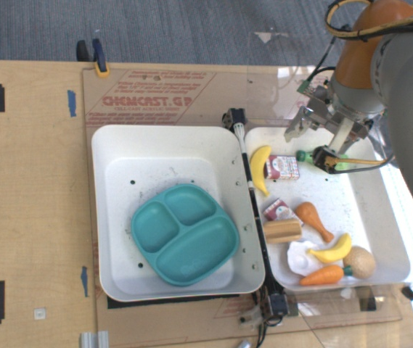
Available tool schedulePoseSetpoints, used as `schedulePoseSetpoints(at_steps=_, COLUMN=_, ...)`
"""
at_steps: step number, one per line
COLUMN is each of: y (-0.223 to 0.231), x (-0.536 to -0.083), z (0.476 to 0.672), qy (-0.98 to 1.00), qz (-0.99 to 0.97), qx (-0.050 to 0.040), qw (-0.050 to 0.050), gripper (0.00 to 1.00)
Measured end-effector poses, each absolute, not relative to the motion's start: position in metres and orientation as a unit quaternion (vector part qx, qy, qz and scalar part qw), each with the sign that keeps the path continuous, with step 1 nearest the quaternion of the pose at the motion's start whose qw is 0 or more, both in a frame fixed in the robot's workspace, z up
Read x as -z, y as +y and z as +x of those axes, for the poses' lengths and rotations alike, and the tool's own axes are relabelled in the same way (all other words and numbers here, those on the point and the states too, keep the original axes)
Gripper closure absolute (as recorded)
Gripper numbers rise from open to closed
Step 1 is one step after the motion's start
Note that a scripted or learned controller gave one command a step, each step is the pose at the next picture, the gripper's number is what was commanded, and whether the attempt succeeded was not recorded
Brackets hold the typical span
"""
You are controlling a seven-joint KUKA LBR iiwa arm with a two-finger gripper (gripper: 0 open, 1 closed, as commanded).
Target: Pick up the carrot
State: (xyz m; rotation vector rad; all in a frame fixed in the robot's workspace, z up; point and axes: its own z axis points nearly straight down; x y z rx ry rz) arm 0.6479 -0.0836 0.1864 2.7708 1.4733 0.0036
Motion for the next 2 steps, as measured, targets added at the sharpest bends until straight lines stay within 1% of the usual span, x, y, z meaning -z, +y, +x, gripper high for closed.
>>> schedulePoseSetpoints(at_steps=1, y=-0.063, x=-0.259, z=0.55, qy=0.674, qz=0.738, qx=0.0007, qw=-0.001, gripper=0.0)
schedulePoseSetpoints(at_steps=2, y=-0.104, x=-0.146, z=0.54, qy=0.668, qz=0.744, qx=0.0054, qw=-0.005, gripper=0.0)
